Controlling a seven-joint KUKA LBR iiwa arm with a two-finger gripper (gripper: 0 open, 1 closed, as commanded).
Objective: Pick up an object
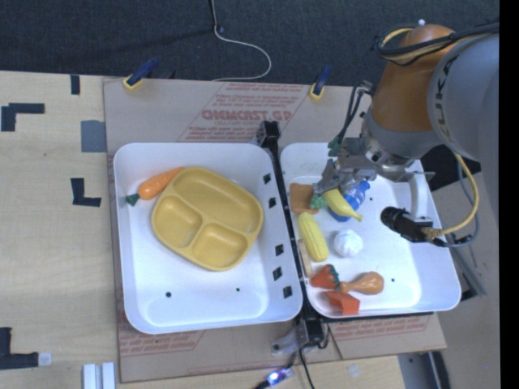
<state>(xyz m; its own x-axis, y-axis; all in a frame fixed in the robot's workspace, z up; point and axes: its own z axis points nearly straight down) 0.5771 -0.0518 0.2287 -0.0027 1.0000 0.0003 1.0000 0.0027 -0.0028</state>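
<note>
My gripper [334,181] hangs over the upper left of the right bin [422,294], right above a yellow banana [344,206] and a blue toy [357,191]. Its tip hides part of them. A brown piece [301,196] lies just left of the banana. Below them are a corn cob [313,237] and a white ball [348,243]. A chicken drumstick [362,283] and a red toy [326,277] sit near the front wall, with a red-orange block [344,302] beside them.
The left bin [138,298] carries a yellow divided plate [208,217] with a toy carrot [154,184] at its upper left. A black divider [280,217] runs between the bins. A black fitting on the arm [401,221] hangs over the right bin's right side.
</note>
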